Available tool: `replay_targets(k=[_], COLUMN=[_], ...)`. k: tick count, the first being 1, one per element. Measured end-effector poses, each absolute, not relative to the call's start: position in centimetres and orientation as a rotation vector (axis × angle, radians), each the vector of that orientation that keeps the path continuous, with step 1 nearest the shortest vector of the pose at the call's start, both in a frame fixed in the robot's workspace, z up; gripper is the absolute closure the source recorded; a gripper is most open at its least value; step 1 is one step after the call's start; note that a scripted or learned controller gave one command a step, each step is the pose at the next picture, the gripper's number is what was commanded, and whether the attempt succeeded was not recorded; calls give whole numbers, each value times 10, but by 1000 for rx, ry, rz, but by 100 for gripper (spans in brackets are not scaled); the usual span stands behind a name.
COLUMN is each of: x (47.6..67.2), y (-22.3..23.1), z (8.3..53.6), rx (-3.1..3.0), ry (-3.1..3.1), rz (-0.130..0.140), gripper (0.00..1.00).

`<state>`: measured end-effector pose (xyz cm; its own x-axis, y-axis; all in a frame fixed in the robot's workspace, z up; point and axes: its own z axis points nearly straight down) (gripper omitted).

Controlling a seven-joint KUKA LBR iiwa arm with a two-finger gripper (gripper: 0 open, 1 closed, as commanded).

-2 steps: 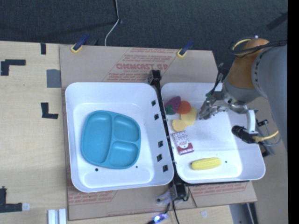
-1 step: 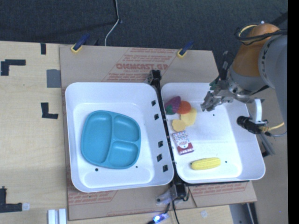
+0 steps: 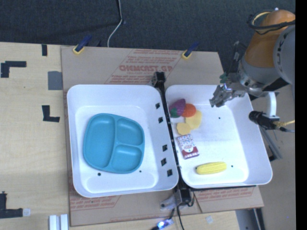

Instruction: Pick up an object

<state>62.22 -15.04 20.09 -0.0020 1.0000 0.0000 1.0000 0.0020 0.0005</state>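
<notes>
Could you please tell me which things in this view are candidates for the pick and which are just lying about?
For the job:
- gripper, above the right bin
- corn cob
- small red and white packet
- purple grapes
- orange piece
- yellow pieces

Lying about:
- blue divided plate in the left bin
- cardboard sheet under the bins

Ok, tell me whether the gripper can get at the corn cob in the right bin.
Probably yes. The corn cob lies alone on bare bin floor near the front wall, nothing on top of it, and the gripper hangs over the same bin's far side.
</notes>
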Motion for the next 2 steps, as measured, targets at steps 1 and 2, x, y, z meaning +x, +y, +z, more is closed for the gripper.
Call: replay_targets(k=[1, 2], x=[623, 623], y=[-152, -152], z=[243, 289], rx=[2219, 2218], ry=[2221, 2221], rz=[2, 3], gripper=[100, 100])
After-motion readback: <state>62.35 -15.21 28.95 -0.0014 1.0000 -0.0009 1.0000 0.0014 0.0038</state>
